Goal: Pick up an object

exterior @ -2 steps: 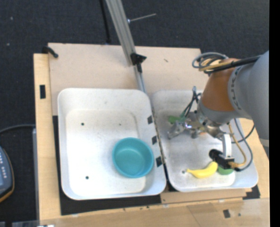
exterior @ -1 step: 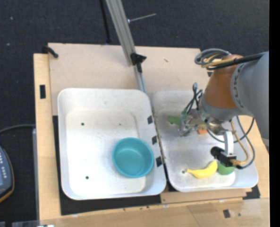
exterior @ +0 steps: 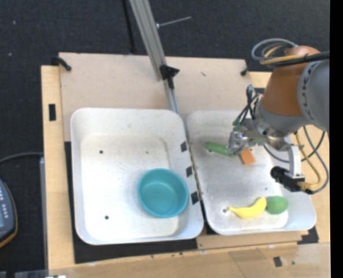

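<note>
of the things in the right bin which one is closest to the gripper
The small orange block, just beside the gripper. The long green piece lies slightly farther left; the banana and green ball sit far below.

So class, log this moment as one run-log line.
gripper: right bin, by green stick | orange block: beside | bowl: left bin

The gripper (exterior: pixel 238 144) hangs low in the right bin (exterior: pixel 217 213) — right beside a green stick (exterior: pixel 218 149) and an orange block (exterior: pixel 247 157). Nearer the bin's front edge, a yellow banana (exterior: pixel 248 208) touches a green ball (exterior: pixel 277 204). Left bin (exterior: pixel 90 155) — a teal bowl (exterior: pixel 162 192).
</note>
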`<state>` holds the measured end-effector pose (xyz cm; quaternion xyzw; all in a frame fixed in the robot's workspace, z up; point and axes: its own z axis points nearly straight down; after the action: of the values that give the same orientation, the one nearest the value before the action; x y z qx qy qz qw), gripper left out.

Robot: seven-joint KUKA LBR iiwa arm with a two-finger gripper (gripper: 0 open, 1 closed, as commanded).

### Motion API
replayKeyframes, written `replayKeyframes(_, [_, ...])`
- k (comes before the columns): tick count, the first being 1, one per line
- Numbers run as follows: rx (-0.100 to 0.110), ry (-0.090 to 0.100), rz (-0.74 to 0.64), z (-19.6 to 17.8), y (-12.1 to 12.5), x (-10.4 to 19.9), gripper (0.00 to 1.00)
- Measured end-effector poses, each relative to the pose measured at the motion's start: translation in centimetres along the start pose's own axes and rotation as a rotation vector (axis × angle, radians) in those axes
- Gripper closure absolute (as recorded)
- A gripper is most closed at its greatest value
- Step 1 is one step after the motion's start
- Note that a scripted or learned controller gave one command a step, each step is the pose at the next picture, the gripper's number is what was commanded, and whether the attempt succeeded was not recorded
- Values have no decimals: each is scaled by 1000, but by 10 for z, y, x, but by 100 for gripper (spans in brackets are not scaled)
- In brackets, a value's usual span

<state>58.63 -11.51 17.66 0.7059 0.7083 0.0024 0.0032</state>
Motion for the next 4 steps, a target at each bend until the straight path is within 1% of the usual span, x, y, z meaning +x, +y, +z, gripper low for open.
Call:
replayKeyframes(1, [0,0,3,-50,-2,-9,100])
replayKeyframes(2, [-1,-1,0,-110,8,-9,100])
replayKeyframes(3, [7,1,-3,-97,4,46,100])
replayKeyframes(4, [8,2,-3,-79,7,102,100])
